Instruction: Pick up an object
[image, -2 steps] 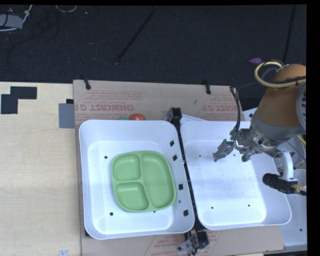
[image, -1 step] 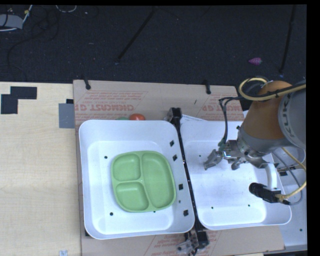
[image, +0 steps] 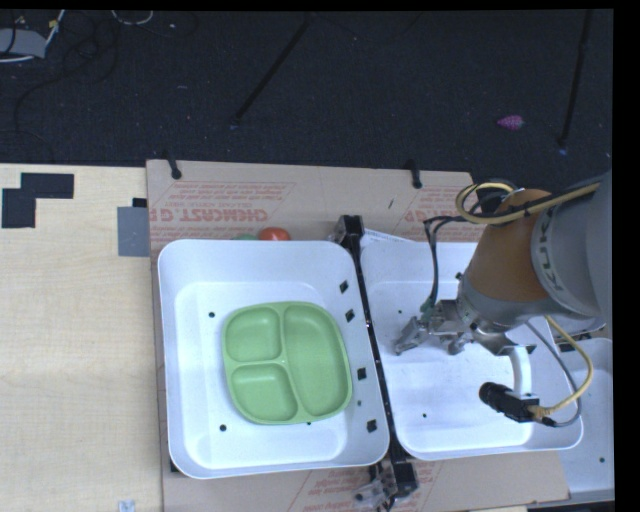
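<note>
Over the right bin (image: 560, 440), the gripper (image: 408, 338) hangs low near the divider; I cannot tell how it is set. Across in the left bin (image: 190, 290) lies a green divided plate (image: 287, 362), well apart from it.

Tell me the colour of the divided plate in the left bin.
Light green. The divided plate lies in the left bin, plain in the camera view from above.

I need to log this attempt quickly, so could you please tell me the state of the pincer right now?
Pincer: low over the right bin; whether it is open or closed cannot be told, and nothing is seen in it.
</note>
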